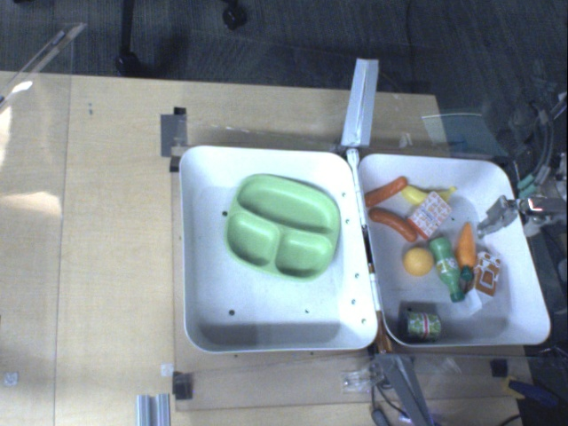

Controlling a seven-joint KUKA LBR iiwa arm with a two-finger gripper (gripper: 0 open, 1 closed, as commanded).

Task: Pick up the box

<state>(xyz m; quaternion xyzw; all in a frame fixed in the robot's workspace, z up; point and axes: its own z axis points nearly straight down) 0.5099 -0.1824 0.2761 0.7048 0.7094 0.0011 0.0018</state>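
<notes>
Worktop (98,264): two white bins side by side. Left bin (209,318): one green divided tray (284,226). Right bin (524,313): box (429,212) with checked pattern, near the far middle, beside two sausages (390,207); also an orange ball (418,261), green bottle (449,272), carrot (466,244), small carton (487,273), can (424,325). Hand (493,216): reaches in from the right over the bin's right rim, low, tilted leftward, apart from the box; open or closed, cannot tell.

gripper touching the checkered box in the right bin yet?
Apart. The camera view shows bare white bin floor between the gripper and the checkered box, with the carrot lying below that gap.
</notes>
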